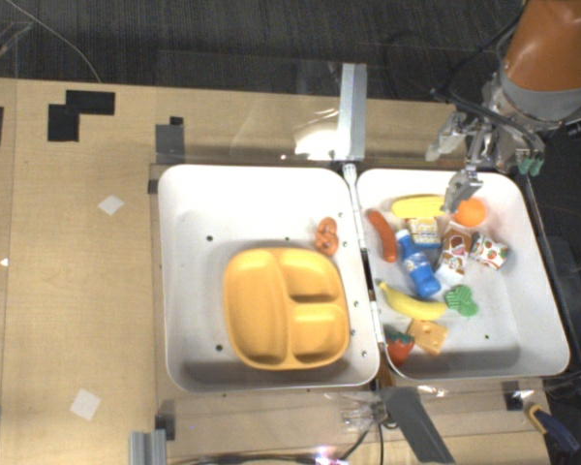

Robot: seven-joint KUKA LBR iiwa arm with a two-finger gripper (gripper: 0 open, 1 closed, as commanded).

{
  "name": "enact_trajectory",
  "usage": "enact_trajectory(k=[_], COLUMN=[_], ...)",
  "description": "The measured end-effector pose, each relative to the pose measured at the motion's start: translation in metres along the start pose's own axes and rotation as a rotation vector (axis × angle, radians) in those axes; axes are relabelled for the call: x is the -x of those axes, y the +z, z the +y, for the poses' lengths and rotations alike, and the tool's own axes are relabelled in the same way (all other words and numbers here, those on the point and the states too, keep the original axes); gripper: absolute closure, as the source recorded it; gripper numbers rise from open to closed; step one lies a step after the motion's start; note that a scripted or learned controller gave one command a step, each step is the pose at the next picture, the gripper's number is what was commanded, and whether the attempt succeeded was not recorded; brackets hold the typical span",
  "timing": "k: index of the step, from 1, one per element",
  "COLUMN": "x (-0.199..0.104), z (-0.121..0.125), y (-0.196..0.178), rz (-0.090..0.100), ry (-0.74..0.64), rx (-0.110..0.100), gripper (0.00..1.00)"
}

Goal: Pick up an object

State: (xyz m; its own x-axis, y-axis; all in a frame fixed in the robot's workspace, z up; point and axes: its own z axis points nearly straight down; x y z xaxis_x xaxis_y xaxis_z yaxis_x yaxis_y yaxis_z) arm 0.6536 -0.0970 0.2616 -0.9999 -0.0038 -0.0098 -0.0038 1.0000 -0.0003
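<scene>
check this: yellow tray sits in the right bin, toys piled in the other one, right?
Not quite: the camera view shows the yellow tray in the left bin. The toys are piled in the right bin.

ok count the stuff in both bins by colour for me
Yellow or orange: 7, including the divided tray, banana, orange ball
Red: 2, including the sausage
Blue: 2
Green: 1
White patterned cartons: 3
Total: 15, roughly, since the pile overlaps

The grey arm (552,37) with its orange band is reaching in from the worktop's right far corner, its gripper (462,190) pointing down over the right side.
</scene>
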Motion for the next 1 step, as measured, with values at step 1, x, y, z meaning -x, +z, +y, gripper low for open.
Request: enact_trajectory(k=[1], x=[-0.0287], z=[-0.0081], y=[0.1635], rz=[-0.001], ry=[0.303], rx=[0.0], gripper=[0.0])
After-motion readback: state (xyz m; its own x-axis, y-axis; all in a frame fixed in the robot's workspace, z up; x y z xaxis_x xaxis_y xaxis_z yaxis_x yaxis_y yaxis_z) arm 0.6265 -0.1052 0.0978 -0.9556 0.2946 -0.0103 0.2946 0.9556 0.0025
